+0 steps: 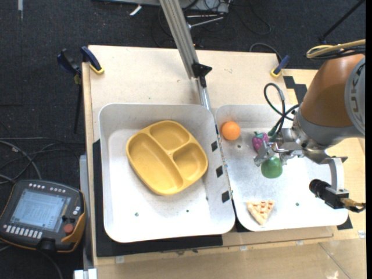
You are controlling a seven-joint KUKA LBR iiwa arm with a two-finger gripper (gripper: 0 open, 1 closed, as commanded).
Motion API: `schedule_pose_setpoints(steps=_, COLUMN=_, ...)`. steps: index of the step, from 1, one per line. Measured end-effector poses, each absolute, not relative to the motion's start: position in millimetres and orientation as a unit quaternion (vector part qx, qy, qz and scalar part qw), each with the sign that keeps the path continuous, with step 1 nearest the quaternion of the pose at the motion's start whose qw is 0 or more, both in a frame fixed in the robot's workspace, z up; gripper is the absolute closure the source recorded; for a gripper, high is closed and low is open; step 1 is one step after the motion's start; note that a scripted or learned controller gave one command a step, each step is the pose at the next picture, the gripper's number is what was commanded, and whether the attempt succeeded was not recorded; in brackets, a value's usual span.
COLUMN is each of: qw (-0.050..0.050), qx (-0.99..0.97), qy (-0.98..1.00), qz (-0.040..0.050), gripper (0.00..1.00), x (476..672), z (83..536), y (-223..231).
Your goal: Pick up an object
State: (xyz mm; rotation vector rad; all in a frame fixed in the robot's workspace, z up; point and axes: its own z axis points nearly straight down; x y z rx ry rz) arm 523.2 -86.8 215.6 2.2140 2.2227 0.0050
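**Gripper over right bin, grip state unclear**

Gripper (268,154) low in right bin (302,211); can't tell open or closed; green ball (271,168) touching just below it; purple toy (260,139) just above; orange ball (231,131) to its left; pizza slice (261,211) well below; yellow divided plate (167,156) in left bin (119,214).

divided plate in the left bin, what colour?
Yellow; the divided plate shows plainly in the camera view.

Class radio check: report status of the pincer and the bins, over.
Pincer low in right bin, at green ball. Orange ball, pizza slice untouched. Yellow tray in left bin.
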Motion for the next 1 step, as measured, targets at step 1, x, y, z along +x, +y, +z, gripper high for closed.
schedule_pose_setpoints(steps=1, qw=0.002, qx=0.706, qy=0.708, qz=0.0012, gripper=1.0, x=524.6, z=253.2, y=-86.7)
